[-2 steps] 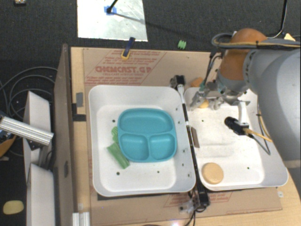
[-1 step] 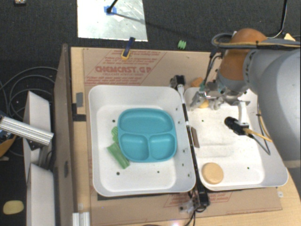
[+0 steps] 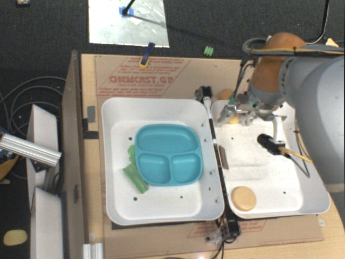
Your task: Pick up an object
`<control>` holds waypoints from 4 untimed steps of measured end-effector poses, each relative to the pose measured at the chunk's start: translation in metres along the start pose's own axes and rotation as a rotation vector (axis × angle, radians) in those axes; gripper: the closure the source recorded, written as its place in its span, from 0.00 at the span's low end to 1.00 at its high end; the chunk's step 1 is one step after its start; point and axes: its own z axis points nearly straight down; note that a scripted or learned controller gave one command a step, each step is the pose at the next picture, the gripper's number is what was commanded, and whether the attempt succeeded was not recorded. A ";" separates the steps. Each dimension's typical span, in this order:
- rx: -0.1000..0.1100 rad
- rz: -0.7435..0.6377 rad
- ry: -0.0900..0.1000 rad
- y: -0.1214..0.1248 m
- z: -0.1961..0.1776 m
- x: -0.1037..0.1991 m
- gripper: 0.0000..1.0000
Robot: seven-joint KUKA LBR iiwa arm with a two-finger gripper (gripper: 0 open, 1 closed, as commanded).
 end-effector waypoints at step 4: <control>-0.001 0.002 -0.001 0.000 0.000 -0.003 0.00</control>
